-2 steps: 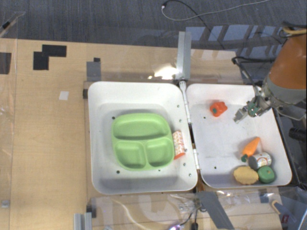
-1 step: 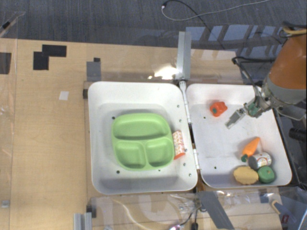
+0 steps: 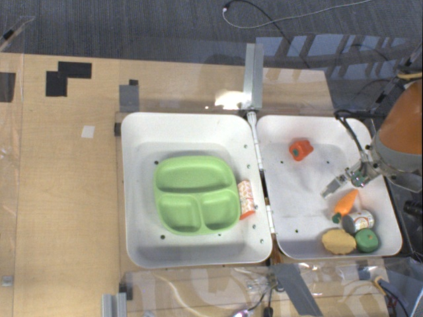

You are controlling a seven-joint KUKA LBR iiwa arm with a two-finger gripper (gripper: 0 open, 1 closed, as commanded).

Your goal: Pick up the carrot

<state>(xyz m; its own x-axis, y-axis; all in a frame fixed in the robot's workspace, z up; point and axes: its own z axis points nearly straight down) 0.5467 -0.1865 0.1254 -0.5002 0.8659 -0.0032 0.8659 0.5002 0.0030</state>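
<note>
From where I stand no lettering is legible on the small packet (image 3: 246, 198) beside the green divided plate (image 3: 196, 194), while rightward the gripper (image 3: 342, 182) hovers, fingers spread, just above the carrot (image 3: 345, 203) in the right bin (image 3: 301, 238).

The arm (image 3: 403, 134) is seen entering from the right edge of the camera view, its broad orange band turned toward the camera and grey housing visible beneath it. The wrist is angled down and to the left. The gripper (image 3: 336, 186) is carried low at the end of the wrist, and its slim metallic fingers (image 3: 328, 190) are pointed down-left. Black cables are looped along the upper side of the wrist. The spacing of the fingers cannot be made out.
</note>
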